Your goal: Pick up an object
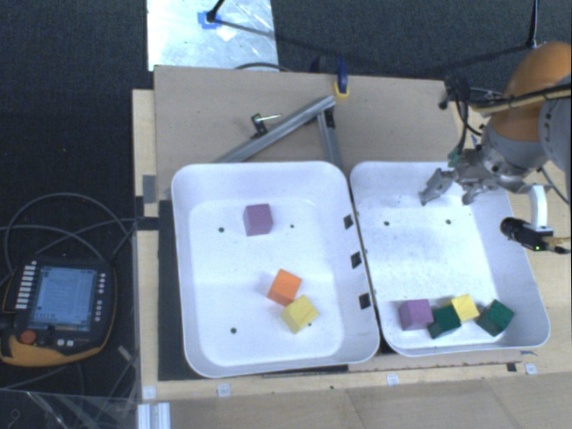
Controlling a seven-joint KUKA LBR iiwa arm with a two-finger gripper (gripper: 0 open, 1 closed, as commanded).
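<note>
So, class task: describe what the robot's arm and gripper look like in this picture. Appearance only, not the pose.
The arm is grey metal with a rounded orange band above the wrist. Thin black cables run along it and off to the left. The gripper is grey and metallic, with short angular fingers. A white bracket with a small black part hangs just below the wrist.
</note>
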